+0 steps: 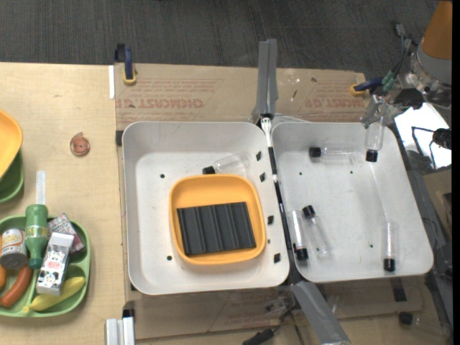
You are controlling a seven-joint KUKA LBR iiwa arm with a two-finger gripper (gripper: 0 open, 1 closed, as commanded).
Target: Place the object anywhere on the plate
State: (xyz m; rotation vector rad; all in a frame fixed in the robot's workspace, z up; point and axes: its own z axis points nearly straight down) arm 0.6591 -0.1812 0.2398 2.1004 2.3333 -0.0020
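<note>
Where the arm enters at upper right, the end effector (375, 124) is small and blurred; a clear tube with a black cap (372, 146) hangs at its tip over the right bin's back right corner, but I cannot tell how far it is open or whether it truly grips the tube. Arm's upper part is cut off by the frame edge.

Left bin (144, 192) holds an orange plate (215, 187) carrying a black ribbed block (218, 228); one clear tube (226, 164) lies just behind the plate, hard to make out against white. Right bin (345, 192) holds four more tubes: near the back (327, 152), one at the left wall (297, 237), one beside it (314, 228), one at front right (389, 246).

On the bench at left: green tray of toy food (72, 293), orange dish (7, 146) cut off by the edge, small pink item (80, 145).
</note>
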